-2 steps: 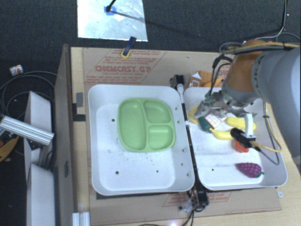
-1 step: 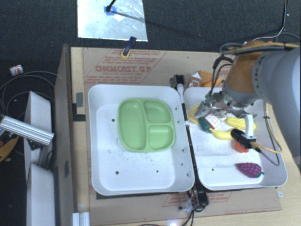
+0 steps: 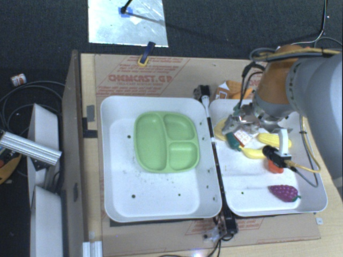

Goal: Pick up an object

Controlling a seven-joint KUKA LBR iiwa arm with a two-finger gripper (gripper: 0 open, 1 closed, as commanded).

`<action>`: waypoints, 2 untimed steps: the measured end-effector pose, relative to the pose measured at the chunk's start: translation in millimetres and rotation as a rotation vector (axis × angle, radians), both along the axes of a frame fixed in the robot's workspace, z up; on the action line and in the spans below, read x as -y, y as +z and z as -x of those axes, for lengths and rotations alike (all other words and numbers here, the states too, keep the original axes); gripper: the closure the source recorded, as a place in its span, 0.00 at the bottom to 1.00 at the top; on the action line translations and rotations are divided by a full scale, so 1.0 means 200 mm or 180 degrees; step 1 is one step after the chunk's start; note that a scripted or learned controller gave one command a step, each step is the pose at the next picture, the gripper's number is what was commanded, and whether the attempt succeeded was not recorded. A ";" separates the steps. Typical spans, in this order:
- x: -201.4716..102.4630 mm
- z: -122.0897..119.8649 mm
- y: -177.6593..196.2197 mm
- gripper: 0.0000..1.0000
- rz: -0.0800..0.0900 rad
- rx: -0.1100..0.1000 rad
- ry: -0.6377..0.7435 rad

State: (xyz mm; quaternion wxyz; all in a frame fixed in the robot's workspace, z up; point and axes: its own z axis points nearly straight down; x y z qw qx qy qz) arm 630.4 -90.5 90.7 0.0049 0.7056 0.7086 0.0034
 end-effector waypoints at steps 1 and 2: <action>0.15 0.33 -0.01 0.00 0.0004 -0.0011 -0.0022; 0.13 0.33 0.02 1.00 -0.0005 -0.0026 -0.0007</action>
